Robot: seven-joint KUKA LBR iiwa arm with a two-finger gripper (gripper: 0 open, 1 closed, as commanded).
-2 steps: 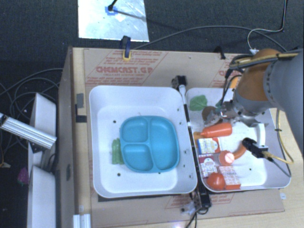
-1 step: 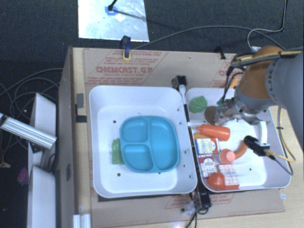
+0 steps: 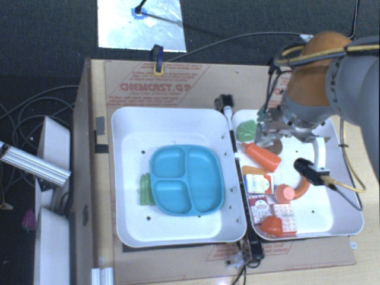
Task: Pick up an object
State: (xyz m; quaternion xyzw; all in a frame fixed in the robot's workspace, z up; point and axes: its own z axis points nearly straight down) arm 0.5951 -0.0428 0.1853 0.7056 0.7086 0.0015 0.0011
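Observation:
The right bin [image 3: 344, 212] holds several small items. A green lump [image 3: 246, 129] lies at its top left, with an orange carrot-shaped piece [image 3: 263, 156] just below it. Further down are a white and orange packet [image 3: 258, 183], a red and white packet [image 3: 285, 214], a red round piece [image 3: 271, 225], a pink disc [image 3: 285, 193] and a curved orange sausage [image 3: 301, 188]. My gripper [image 3: 270, 136] hangs low over the bin's upper part, right beside the green lump and just above the carrot's thick end. Nothing is seen held in it.
The left bin [image 3: 127, 159] bears a blue divided plate [image 3: 187, 179] with a green strip [image 3: 145, 189] along its left side. The arm [image 3: 314, 82] comes in from the upper right. A shiny sheet [image 3: 142, 16] lies beyond the bench.

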